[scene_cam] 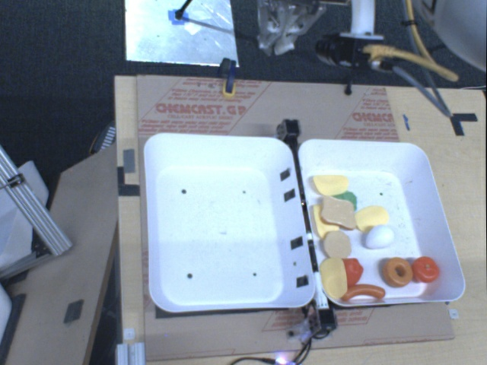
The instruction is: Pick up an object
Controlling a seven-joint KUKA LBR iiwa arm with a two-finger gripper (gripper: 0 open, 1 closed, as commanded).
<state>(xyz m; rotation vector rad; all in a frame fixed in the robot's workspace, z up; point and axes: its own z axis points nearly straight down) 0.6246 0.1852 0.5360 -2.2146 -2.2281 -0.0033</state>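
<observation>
The right bin (415,162) holds several toy foods along its left and front sides: a yellow piece (330,184), a tan bread slice (338,213) over a green piece (348,198), a white egg (378,237), a brown donut (396,271), a red tomato (425,269), a sausage (363,293) and a tan round piece (336,244). My gripper (280,36) hangs high at the top of the view, beyond the far edge of the bench and well clear of both bins. Nothing shows between its fingers.
The left bin (217,219) lies beside the right one, joined by a black clamp strip (300,219). A shiny metal plate (181,20) lies on the floor at top left. A yellow and blue clip (228,78) sits on the bench's far edge. Cables (415,52) trail at top right.
</observation>
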